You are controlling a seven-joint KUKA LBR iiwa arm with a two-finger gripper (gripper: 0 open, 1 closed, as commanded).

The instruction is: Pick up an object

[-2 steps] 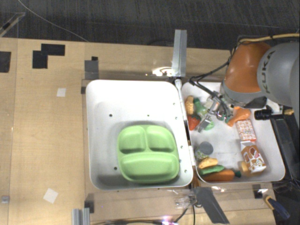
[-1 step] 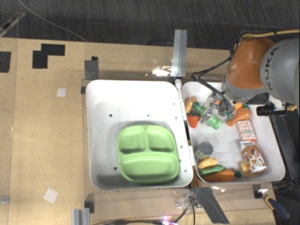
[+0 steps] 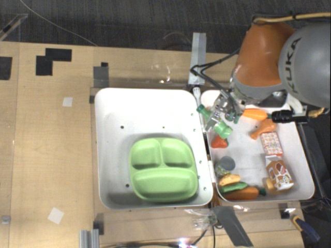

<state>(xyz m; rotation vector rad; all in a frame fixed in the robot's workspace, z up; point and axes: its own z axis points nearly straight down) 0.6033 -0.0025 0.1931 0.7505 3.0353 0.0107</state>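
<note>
Strawberry (image 3: pixel 220 138), a small red toy with a green top, lies in the right bin (image 3: pixel 305 177), close to the wall that this bin shares with the left bin (image 3: pixel 111 138). All places below are given from this strawberry. Just above it, and touching or almost touching its green top, is the gripper (image 3: pixel 223 113); the metal parts are mixed with green pieces there, so I cannot tell how far it is open or if it has hold of something. Behind the gripper, up and to the right, stands the arm (image 3: pixel 289 56) with its orange band and grey body. To the right of the strawberry, near the arm, lie an orange carrot (image 3: pixel 254 114) and a second orange piece (image 3: pixel 261 128). Lower right of it are two small food boxes, one (image 3: pixel 270 143) above the other (image 3: pixel 279 174). Directly below the strawberry is a grey round disc (image 3: pixel 225 164), and further below a yellow piece (image 3: pixel 229 180) and a long orange vegetable (image 3: pixel 241 192) by the bin's near wall. To the left and a little lower, across the shared wall, a green divided plate (image 3: pixel 163 168) rests in the left bin. Both bins sit on a wooden bench (image 3: pixel 46 154).
</note>
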